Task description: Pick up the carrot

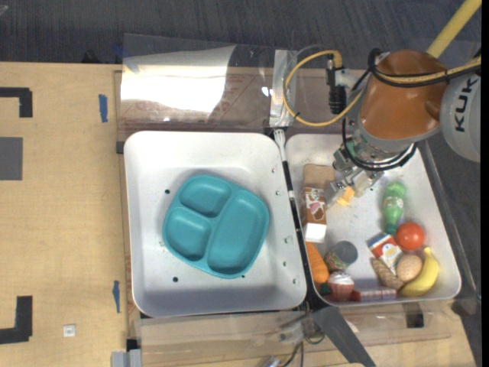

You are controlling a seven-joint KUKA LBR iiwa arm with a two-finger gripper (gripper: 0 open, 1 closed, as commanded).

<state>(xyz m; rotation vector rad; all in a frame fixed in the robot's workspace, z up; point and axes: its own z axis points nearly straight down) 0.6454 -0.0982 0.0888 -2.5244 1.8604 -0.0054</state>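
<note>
In the smooth white right bin (pixel 447 205), the tapered orange carrot (pixel 316 261) lies well below the claw (pixel 353 180), grip unclear.

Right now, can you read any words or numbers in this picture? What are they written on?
"KU": big dark letters on the grey robot arm, cut off at the picture's right edge.
Small white and red carton in the right bin: has printing, too blurred to read.
Red and white packet beside the tomato: printing too small to read.
</note>
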